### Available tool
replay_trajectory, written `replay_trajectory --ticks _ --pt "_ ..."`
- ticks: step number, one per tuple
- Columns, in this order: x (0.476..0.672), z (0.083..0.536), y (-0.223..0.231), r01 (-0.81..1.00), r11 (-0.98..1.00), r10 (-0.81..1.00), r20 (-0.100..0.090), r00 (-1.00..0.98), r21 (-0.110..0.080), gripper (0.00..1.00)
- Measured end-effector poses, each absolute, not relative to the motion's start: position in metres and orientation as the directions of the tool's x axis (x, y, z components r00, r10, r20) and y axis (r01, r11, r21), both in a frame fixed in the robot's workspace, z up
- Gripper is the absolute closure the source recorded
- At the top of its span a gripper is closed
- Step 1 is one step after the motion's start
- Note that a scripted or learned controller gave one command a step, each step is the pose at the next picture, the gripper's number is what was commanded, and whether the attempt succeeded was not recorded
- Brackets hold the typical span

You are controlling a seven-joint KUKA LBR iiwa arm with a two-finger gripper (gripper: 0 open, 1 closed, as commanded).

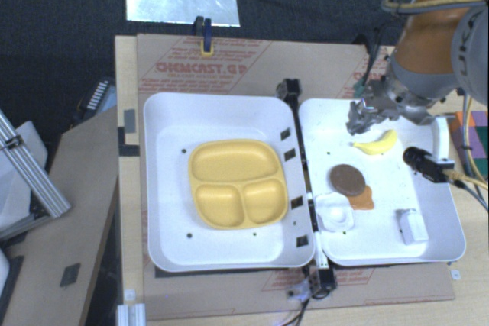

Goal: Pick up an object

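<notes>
Grey arm (458, 42) with orange band, yellow cables, dark metal hand (361, 118)

Robotics lab bench, grey industrial arm with orange band (439, 11) over two shallow white bins (164, 187) clipped onto a plywood board (229, 61), aluminium framing (27, 168) at left, loose cables (306, 294), dark carpeted floor (53, 4).

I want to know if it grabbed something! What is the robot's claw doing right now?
Gripper: cannot be told; it hovers in the right white bin beside the yellow banana.
</notes>
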State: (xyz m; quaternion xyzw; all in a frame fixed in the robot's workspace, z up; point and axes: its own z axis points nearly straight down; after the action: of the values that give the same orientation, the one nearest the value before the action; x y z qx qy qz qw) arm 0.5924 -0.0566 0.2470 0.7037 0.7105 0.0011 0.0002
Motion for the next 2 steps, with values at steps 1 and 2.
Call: replay_trajectory --ticks 1,2 --pt "0.596 0.252 -0.005 1.0 0.01 1.0 0.002 -0.01 0.002 1.0" --pt "0.6 0.233 0.048 1.0 0.01 1.0 0.002 -0.01 0.0 1.0"
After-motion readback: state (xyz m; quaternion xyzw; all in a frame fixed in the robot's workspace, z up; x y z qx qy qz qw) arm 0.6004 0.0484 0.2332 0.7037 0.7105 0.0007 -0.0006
